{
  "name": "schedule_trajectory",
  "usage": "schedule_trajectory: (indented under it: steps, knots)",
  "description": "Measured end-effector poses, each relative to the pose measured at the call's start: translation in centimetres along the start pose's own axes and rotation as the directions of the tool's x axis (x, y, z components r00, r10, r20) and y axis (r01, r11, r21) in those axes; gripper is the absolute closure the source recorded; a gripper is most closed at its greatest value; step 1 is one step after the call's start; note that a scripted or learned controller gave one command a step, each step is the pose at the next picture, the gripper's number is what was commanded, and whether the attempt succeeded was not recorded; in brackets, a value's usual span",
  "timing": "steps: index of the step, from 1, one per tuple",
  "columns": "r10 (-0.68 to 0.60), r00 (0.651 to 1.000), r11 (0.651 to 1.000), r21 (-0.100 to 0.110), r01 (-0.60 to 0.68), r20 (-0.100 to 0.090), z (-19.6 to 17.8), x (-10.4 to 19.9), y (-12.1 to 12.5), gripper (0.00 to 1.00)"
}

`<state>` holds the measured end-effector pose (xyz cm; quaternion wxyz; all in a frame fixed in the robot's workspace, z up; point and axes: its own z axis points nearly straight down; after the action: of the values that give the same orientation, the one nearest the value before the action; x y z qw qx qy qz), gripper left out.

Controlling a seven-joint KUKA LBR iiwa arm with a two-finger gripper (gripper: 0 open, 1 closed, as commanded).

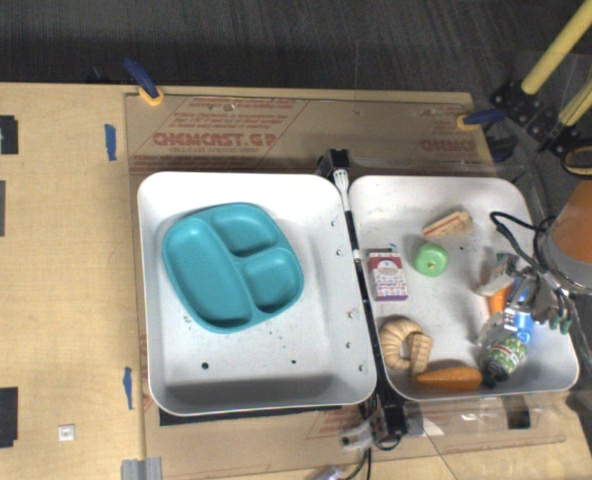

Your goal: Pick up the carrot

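The carrot (448,376) is an orange stick lying flat along the near wall of the right bin (376,208). Its right end touches a small plastic bottle (503,351) with a green and blue label. My gripper (508,290) hangs over the right side of this bin, up and to the right of the carrot and well apart from it. Cables and a small orange piece crowd around the gripper. The arm's orange band (582,232) shows at the right edge.
The right bin also holds a tan pretzel-like pastry (406,345) just left of the carrot, a pink card box (387,275), a green apple (432,260) and a bread slice (447,224). A teal divided plate (233,264) lies in the left bin (166,368).
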<state>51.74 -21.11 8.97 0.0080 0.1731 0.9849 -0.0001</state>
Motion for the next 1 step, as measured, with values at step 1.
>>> schedule_trajectory:
  steps: [1]
  knots:
    - [-0.001, 1.0, 1.0, -0.001, 0.001, 0.011, -1.31, -0.35, 0.14, 1.0]
